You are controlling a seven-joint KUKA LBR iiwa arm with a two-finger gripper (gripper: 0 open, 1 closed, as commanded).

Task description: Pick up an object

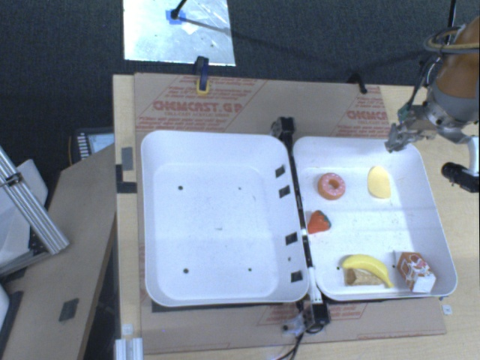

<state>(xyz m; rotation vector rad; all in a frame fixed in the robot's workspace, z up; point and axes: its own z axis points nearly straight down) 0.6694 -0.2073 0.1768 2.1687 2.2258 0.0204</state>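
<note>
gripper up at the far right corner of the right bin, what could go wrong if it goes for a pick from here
The gripper sits over the right bin rim, so coming straight down could strike it. The banana lies against a brown piece, so a grasp there might catch both. The strawberry lies close to the bin's left wall, leaving the fingers little room.

Two white bins: left bin (217, 216), right bin (427, 201). In right one: pink donut (331, 186), pale yellow lemon-like piece (379, 181), red strawberry (319, 222), yellow banana (367, 266) over tan bread slice (360, 277), red-and-white box (415, 271) lower right. Tan cardboard (225, 103) with red lettering. Dark carpet (60, 51). Silver foil sheet (178, 21), blue tape, upper left.
</note>
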